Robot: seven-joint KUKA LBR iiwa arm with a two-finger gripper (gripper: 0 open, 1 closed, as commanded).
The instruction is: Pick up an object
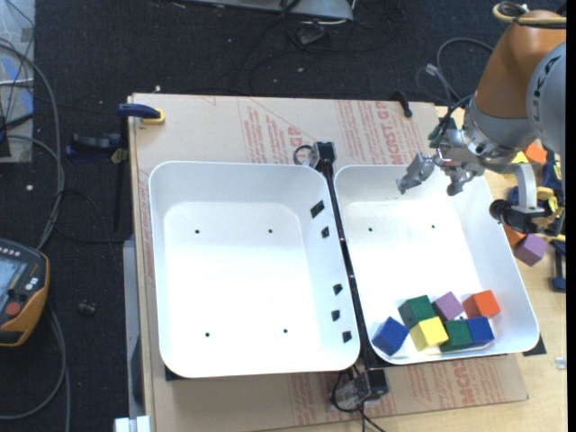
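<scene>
Seven coloured blocks (438, 323) clustered, right bin (396, 192) near corner

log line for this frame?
gripper open, holding nothing, above right bin far end | blocks clustered near corner | no pick yet

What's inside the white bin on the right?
The shallow white right bin holds small coloured cubes huddled in its near corner: blue, green, yellow, purple, orange. Whether anything lies beneath that pile is hidden.
</scene>
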